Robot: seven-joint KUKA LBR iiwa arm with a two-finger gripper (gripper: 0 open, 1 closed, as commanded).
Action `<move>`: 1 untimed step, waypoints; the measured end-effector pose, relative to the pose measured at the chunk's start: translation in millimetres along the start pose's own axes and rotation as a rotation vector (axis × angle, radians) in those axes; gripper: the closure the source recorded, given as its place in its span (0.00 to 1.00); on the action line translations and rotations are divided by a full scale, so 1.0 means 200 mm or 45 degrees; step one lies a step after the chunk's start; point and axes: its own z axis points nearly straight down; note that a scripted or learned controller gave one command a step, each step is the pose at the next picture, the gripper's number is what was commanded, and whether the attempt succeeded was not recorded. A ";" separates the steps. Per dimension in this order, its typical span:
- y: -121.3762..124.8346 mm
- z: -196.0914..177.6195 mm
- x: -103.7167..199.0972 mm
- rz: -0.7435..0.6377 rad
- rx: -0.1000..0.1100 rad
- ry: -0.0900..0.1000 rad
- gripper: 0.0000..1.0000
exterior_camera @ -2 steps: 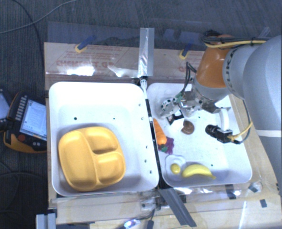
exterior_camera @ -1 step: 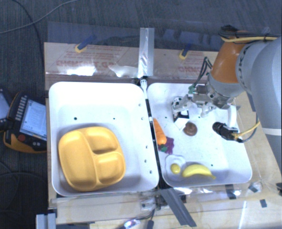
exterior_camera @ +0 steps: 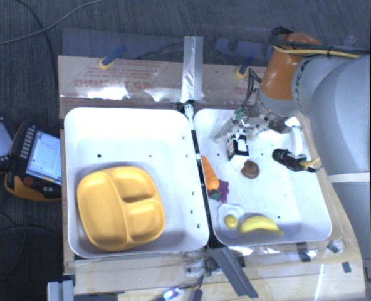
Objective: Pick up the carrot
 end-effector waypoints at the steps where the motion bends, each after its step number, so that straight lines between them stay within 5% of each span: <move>1: -0.30 -0.01 0.15 0.060 -0.001 0.003 0.00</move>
